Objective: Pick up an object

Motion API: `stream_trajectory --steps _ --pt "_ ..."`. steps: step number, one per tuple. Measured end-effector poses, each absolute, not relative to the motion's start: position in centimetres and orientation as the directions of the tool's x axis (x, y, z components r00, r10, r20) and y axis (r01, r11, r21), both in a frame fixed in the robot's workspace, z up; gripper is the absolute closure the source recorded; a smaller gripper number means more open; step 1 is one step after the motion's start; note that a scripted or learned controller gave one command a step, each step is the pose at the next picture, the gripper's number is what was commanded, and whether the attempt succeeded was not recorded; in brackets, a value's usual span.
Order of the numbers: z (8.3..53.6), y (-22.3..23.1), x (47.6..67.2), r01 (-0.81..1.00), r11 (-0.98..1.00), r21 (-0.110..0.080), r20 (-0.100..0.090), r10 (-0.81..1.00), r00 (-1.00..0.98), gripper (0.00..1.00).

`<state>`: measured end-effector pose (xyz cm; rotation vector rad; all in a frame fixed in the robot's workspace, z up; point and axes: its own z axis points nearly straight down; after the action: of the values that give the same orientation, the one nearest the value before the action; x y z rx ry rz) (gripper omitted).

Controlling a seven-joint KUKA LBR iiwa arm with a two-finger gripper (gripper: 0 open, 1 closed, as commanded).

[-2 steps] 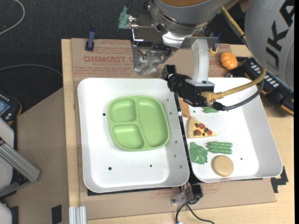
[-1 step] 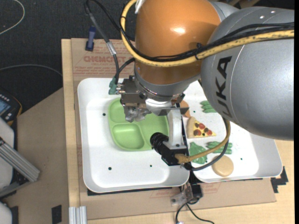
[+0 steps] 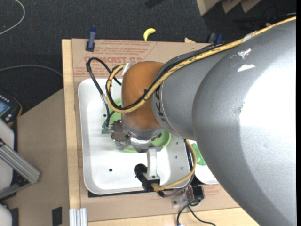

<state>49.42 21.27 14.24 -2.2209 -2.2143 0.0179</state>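
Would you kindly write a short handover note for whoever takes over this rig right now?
Gripper: hidden beneath the wrist, low over the left bin; I cannot tell its state.
Things: a green object peeks out under the wrist in that bin; another green piece lies at the right bin's edge.
Done: arm reached in; no grasp visible.
Left: confirm a grip and lift.

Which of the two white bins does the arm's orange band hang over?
The left bin, the one whose white floor shows at the view's left. The orange band sits above it; the right bin lies mostly under the grey arm.
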Motion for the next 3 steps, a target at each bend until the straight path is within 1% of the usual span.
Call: stream_trajectory --steps 1,2,3 --pt "17.9 15.4 56.0 1.0 -0.005 0.006 0.0 1.0 0.005 1.0" --pt "19.9 15.2 62.8 1.0 0.0 0.008 0.0 1.0 0.0 1.0" --pt "23.6 16.5 56.0 1.0 0.003 -0.004 0.001 1.0 -0.003 1.0"
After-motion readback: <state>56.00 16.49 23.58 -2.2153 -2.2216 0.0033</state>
